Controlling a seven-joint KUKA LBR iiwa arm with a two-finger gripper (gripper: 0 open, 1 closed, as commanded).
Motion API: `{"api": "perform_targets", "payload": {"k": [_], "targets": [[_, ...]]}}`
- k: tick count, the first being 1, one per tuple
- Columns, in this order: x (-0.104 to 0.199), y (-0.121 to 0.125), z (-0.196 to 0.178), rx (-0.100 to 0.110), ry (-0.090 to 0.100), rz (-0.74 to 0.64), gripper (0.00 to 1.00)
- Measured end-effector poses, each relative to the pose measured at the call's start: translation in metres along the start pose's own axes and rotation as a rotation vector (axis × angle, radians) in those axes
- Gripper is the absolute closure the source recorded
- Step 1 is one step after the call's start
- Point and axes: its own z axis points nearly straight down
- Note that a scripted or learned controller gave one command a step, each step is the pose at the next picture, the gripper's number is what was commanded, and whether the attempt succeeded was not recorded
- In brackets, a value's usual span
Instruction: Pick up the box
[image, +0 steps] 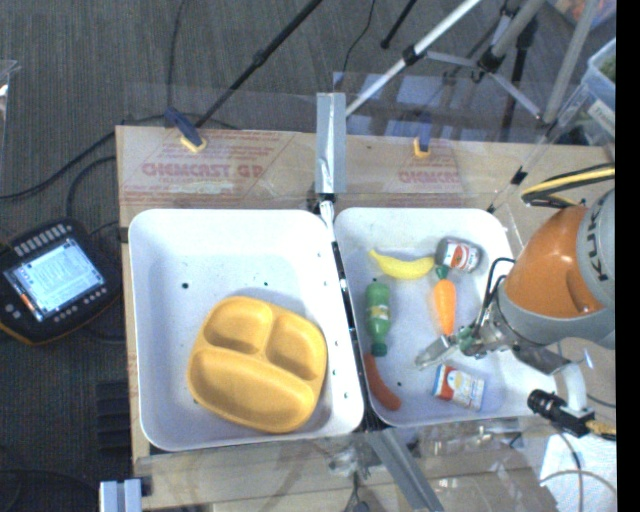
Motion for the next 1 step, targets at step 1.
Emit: {"api": "perform_targets", "payload": {"k": [1], "targets": [[-0.0053, -0.0002, 0.0000, -0.003, 0.001, 0.014, 0.00]]}}
